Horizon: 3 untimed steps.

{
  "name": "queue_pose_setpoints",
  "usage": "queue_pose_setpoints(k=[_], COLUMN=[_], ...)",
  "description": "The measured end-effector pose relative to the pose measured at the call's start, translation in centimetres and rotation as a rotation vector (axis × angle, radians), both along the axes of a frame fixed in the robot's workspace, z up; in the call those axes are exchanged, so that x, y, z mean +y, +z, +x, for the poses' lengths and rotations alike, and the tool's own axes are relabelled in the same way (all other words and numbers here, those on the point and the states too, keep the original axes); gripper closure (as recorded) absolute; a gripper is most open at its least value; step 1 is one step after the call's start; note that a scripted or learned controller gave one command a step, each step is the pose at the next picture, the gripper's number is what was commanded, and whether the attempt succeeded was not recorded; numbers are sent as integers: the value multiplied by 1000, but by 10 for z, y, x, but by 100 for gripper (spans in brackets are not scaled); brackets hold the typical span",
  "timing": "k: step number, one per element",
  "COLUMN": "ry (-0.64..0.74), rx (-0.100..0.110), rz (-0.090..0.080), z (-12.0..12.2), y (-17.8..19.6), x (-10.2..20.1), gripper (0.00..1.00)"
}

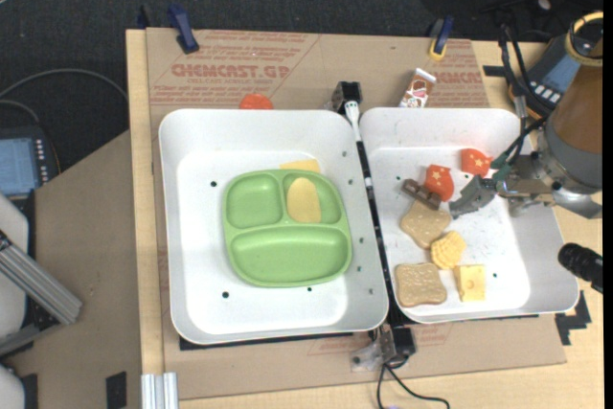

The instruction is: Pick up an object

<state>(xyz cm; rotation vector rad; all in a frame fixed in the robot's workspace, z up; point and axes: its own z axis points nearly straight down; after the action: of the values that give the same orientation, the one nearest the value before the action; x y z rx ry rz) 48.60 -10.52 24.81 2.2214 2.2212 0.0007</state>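
two white bins (182,206) on the tabletop; pincer (476,197) low in the right bin, opening not discernible, beside red toy pieces (439,178), with biscuits (423,225) just below.

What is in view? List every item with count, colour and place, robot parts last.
bins: 2, white, side by side on the bench
divided plate: 1, green, left bin
yellow piece: 1, plate's upper right compartment
red pieces: 2, right bin, upper part
brown piece: 1, right bin, by the red ones
tan toast pieces: 2, right bin, lower part
yellow pieces: 2, right bin, lower part
clamps: 2, blue, board's far edge
arm: 1, grey, right side
pincer: 1, dark, over right bin
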Motion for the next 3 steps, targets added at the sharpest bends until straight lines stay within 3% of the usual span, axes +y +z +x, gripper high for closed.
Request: queue_pose_setpoints(k=[1,2,3], ry=[1,1,5], rx=[10,-5,-6], rz=[2,-2,-1], z=[55,126,184], y=[-111,-165,-163], x=[-5,-34,4], gripper=[0,0,0])
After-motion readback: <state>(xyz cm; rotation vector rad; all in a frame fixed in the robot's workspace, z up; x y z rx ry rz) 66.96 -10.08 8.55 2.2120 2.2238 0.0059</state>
